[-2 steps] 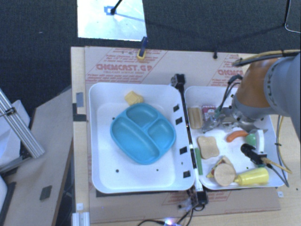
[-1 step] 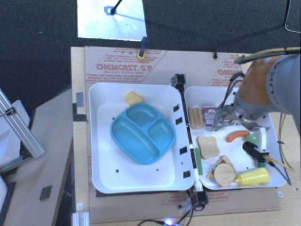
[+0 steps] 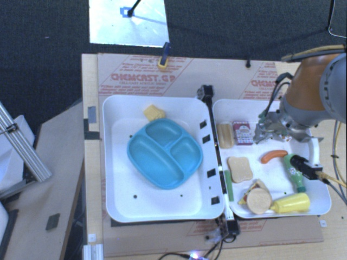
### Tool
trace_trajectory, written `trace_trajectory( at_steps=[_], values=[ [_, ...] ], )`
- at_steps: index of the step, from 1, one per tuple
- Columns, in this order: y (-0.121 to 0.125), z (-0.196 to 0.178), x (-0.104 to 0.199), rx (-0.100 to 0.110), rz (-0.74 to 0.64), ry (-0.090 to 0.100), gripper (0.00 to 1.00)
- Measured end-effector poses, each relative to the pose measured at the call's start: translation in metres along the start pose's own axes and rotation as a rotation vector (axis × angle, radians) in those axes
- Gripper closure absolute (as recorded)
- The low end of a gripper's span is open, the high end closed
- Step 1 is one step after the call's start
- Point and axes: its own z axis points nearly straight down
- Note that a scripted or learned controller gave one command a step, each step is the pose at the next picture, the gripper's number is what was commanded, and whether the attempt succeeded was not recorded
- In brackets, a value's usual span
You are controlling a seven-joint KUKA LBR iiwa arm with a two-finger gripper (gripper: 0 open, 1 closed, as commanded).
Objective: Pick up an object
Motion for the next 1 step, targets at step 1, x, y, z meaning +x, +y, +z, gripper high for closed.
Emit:
trace_trajectory(
  at_steps=[1],
  values=[
    [-0.0083,-0.0541,0.0033,-0.002,-0.004,0.000,1.00]
  ],
)
